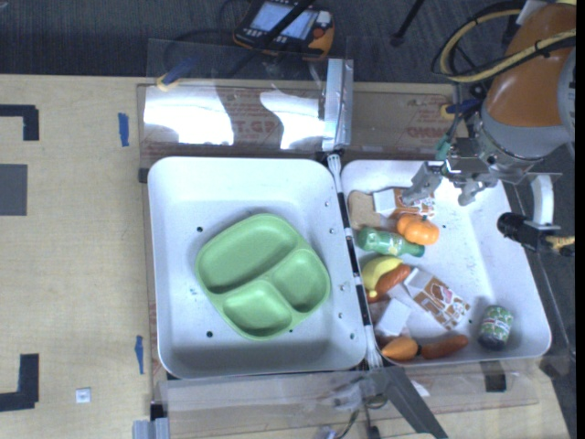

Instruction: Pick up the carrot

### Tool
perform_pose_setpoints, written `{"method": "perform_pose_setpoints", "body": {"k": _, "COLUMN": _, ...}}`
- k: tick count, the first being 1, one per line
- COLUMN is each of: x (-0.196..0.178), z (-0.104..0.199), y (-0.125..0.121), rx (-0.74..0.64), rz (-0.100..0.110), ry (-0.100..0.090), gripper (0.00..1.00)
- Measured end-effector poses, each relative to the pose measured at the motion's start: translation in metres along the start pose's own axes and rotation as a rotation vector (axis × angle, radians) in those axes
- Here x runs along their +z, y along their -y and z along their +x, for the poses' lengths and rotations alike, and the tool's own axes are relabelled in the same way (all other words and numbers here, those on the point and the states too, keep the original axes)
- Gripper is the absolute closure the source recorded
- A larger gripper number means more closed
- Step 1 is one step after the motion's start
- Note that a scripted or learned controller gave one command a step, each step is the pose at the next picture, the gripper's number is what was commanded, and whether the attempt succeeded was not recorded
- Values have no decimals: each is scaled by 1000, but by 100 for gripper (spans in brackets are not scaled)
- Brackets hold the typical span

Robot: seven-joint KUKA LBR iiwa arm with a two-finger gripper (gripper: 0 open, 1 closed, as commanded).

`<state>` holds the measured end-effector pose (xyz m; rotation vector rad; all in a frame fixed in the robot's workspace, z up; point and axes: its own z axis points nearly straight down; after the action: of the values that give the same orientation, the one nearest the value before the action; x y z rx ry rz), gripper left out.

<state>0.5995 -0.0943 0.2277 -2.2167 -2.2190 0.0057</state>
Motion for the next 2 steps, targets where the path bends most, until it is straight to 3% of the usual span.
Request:
{"method": "perform_pose_setpoints", "body": {"k": 1, "x": 139, "z": -40, "y": -1, "rx": 139, "rz": -3, "ry": 0, "gripper": 0}}
{"method": "perform_pose_setpoints", "body": {"k": 2, "x": 132, "z": -40, "y": 1, "rx": 142, "rz": 1, "ry": -1, "gripper": 100}}
